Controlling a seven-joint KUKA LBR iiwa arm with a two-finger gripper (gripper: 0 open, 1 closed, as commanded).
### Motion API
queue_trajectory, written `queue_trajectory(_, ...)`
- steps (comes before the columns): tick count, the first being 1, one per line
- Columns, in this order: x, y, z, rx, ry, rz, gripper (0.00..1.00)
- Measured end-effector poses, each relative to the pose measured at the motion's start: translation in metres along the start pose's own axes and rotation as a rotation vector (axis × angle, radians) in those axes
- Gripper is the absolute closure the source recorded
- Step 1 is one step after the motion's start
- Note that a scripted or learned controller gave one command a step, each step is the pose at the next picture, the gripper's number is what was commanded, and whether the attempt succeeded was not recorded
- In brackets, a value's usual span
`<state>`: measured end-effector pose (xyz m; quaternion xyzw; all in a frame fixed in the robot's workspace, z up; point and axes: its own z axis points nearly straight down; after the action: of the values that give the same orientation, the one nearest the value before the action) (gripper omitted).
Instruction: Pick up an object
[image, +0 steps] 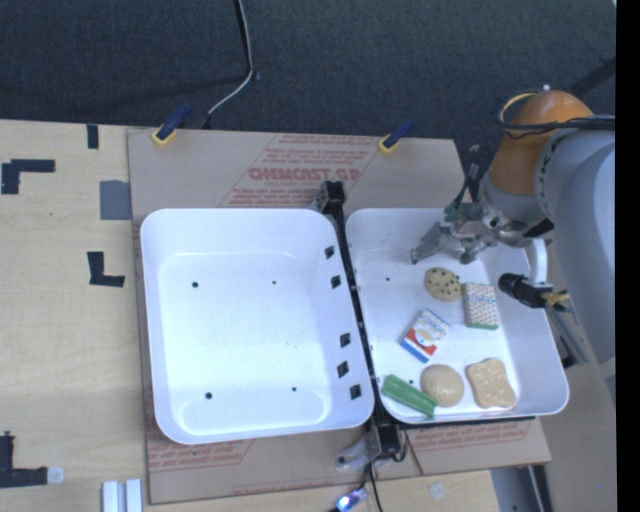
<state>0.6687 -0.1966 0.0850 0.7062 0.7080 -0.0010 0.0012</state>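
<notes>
Speckled round cookie (441, 283) lies just below the open, empty hand (446, 246) in the right bin (385, 250)

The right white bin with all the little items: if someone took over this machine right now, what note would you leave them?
Hand: open, holding nothing, hovering over the upper part of the right white bin.
Items, all lying in that bin: speckled round cookie, pale green-checked packet, small red, white and blue carton, green bar, round beige bun, tan biscuit block.
Done: nothing lifted.
Left: descend on one item, probably the cookie, the nearest; close and lift.
</notes>
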Motion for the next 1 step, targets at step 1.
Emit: queue_trajectory(1, -0.0011, 0.0005, -0.0107, -0.002, -0.002, -0.001, 1.00)
